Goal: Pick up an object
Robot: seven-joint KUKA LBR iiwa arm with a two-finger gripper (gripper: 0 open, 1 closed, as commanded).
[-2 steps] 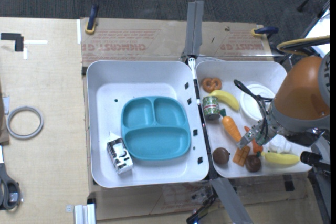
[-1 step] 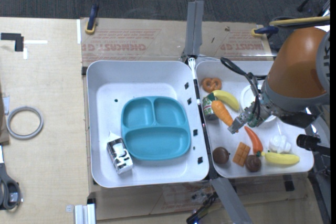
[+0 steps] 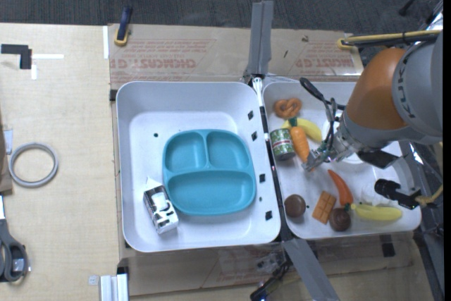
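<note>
My gripper (image 3: 314,161) hangs low over the right bin (image 3: 366,222), its tip just right of an orange carrot (image 3: 301,144). Beside the carrot on the left stands a small green can (image 3: 282,143), and a yellow banana (image 3: 310,128) lies just behind it. A brown pretzel (image 3: 287,107) rests near the bin's back left. Toward the front lie a red chili pepper (image 3: 341,187), an orange cracker (image 3: 324,207), two dark round fruits (image 3: 294,206) (image 3: 340,219) and a second banana (image 3: 377,212). Nothing shows as held by the gripper.
The left bin (image 3: 134,173) holds a blue divided plate (image 3: 209,172) and a small black-and-white box (image 3: 161,209) at its front left. A grey tape ring (image 3: 31,164) and scissors (image 3: 13,257) lie on the bench at the left. The arm covers the right bin's back right.
</note>
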